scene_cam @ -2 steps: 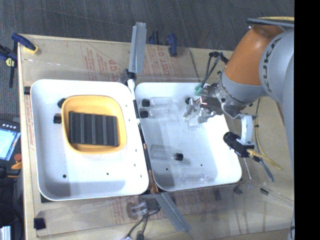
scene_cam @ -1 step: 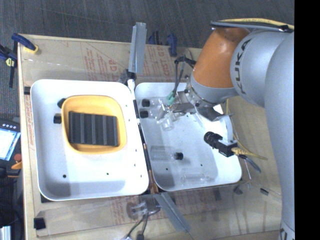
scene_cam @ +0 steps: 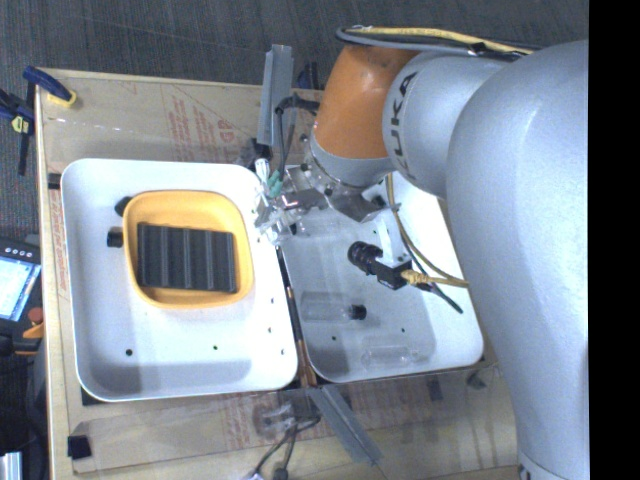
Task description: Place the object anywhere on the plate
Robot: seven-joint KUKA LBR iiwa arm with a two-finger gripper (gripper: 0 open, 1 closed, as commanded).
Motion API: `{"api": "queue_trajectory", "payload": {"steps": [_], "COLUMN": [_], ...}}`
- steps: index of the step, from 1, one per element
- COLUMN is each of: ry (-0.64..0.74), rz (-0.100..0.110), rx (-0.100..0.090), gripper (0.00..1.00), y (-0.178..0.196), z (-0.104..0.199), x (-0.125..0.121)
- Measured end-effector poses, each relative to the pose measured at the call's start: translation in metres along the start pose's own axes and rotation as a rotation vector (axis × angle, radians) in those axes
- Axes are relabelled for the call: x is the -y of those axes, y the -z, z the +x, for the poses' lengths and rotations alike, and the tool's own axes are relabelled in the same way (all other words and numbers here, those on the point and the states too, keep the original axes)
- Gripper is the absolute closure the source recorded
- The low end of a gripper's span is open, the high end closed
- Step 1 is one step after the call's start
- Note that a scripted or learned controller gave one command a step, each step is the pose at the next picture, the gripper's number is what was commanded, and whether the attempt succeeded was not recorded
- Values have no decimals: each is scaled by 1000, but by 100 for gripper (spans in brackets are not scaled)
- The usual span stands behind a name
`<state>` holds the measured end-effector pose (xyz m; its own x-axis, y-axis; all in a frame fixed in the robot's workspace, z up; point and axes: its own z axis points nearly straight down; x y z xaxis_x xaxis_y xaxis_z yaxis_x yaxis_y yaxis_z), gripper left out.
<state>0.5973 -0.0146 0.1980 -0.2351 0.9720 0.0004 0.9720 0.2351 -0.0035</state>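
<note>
A yellow plate (scene_cam: 150,208) with rounded corners lies in the left white bin (scene_cam: 150,368); a dark ribbed panel (scene_cam: 190,256) covers its middle. My gripper (scene_cam: 272,206) hangs over the divider between the two bins, just off the plate's upper right corner. A small teal and white piece (scene_cam: 264,180) shows at its tip, but I cannot make out whether it is a held object or part of the tool. The grey arm with its orange band (scene_cam: 360,103) covers the upper part of the right bin (scene_cam: 450,343).
In the right bin lie a small dark item (scene_cam: 357,312) and faint clear shapes (scene_cam: 325,306). A black plug on a yellow cable (scene_cam: 378,263) hangs from the arm. Blue clamps (scene_cam: 45,83) grip the bench's far left corner, and a small screen (scene_cam: 15,283) sits at the left edge.
</note>
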Motion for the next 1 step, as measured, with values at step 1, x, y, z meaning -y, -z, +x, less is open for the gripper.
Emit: {"api": "queue_trajectory", "payload": {"steps": [1], "ry": [0], "rz": [0], "rx": [0], "gripper": [0], "y": [0], "z": [0], "x": [0]}}
